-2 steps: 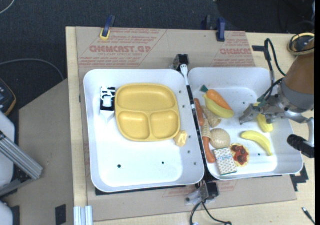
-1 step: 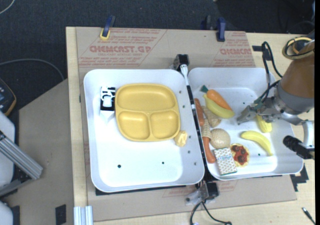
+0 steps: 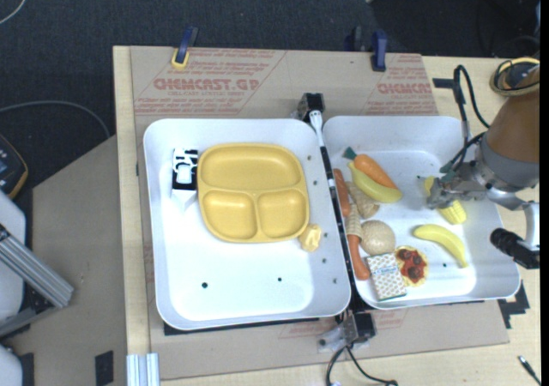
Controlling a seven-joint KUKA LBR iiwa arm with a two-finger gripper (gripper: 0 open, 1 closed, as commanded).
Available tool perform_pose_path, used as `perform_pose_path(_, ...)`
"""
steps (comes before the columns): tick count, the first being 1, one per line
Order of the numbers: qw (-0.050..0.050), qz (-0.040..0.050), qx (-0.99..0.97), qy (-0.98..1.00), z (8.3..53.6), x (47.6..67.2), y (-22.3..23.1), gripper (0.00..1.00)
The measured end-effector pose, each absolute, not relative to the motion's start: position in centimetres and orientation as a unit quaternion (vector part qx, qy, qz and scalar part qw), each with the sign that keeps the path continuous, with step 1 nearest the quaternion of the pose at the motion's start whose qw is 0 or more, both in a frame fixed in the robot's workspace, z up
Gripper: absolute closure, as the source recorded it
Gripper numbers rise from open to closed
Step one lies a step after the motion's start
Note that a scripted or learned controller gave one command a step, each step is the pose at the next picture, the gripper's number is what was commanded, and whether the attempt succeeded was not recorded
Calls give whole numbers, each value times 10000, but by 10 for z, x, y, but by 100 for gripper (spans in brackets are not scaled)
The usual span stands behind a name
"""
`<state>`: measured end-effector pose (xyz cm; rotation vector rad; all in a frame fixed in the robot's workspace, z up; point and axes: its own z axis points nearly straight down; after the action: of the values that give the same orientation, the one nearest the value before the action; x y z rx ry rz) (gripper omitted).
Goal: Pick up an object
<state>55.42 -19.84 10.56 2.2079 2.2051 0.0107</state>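
A carrot (image 3: pixel 371 167) lies at nine o'clock from the gripper (image 3: pixel 443 193); a banana (image 3: pixel 442 239) at six. Its grip cannot be told.

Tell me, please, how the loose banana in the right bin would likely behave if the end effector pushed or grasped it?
The banana looks like smooth toy plastic, so it is probably light and somewhat slippery. Its curved shape suggests it may pivot or rock rather than slide straight. It lies apart from its neighbours on the right bin floor, so a push would likely move it alone.

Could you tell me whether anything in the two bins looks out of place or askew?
One small pale yellow piece lies loose on the left bin floor beside the yellow divided plate, apart from the other toy food, which is piled in the right bin.
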Motion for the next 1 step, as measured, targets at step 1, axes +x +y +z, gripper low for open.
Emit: perform_pose_path(1, 37, 13, 7070, 7072, 162, 563, -206, 100)
